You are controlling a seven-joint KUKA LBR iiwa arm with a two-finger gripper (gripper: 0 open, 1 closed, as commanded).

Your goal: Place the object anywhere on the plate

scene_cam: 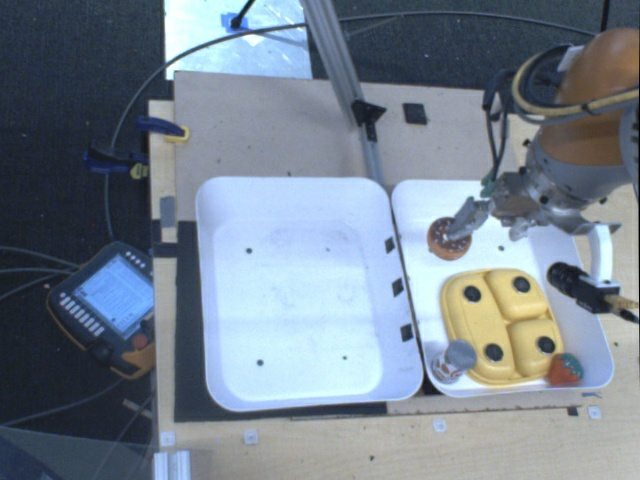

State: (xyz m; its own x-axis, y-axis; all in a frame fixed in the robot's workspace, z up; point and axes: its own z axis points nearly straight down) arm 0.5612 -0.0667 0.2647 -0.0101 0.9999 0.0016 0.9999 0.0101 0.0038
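A small brown, doughnut-like object [445, 239] lies in the right bin [420, 203], just beyond the far-left corner of the yellow compartment plate [500, 325]. My gripper [490, 225] hangs over the bin's far part, to the right of the brown object. It looks open, and nothing sits between its fingers. The left fingertip [462, 224] overlaps the brown object's upper right edge. Whether it touches the object I cannot tell.
A grey and white small item [455, 358] rests at the plate's near-left corner, and a red strawberry-like piece [567, 369] at its near-right corner. The left bin [290, 288] is beside it. A black cylindrical part [575, 285] juts in at the right.
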